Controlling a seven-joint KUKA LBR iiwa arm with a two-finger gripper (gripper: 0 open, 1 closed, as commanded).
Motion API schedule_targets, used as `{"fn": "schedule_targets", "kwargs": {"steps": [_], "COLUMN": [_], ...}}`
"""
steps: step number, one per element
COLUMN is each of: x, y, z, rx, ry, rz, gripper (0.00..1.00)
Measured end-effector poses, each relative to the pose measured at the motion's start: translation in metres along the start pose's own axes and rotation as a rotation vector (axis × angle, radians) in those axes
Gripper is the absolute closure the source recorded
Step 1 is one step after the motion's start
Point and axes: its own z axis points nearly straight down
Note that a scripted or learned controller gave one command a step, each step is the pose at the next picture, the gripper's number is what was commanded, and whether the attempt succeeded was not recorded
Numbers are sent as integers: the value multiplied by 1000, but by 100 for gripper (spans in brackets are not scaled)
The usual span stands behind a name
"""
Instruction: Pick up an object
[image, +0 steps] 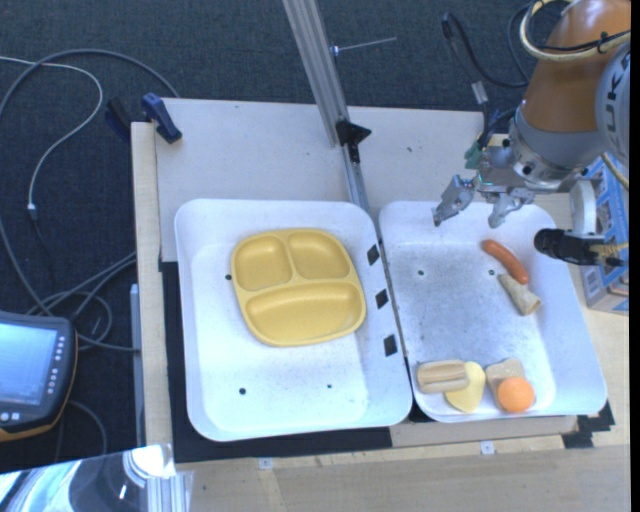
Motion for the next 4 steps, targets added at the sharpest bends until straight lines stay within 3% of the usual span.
{"fn": "schedule_targets", "kwargs": {"steps": [1, 4], "x": [0, -1], "y": [0, -23], "z": [0, 155], "rx": [0, 6], "ry": [0, 0], "rz": [0, 1], "gripper": [0, 0]}}
